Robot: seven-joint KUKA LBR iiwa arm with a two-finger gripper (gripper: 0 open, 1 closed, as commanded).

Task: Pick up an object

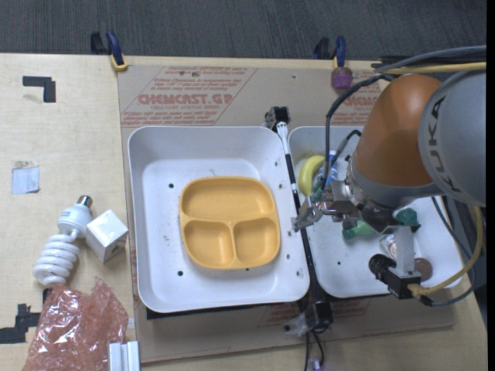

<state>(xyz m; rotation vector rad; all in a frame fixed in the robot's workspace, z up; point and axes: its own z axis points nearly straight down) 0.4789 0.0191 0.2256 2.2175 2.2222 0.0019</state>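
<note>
The tool [313, 211] hangs low at the right white bin's [340, 280] left edge, finger state impossible to tell; a round yellow object [311, 173] lies just behind it, a green object [357, 229] just beside.

The board [193, 91] under the bins reads "CHEMCAST GP"; the arm [456, 130] reads "KUKA".

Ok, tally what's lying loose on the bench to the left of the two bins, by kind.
Spiral light bulb: 1
Small white cube: 1
Crumpled pinkish plastic wrap: 1
Small grey square patch: 1
Total: 4
</note>
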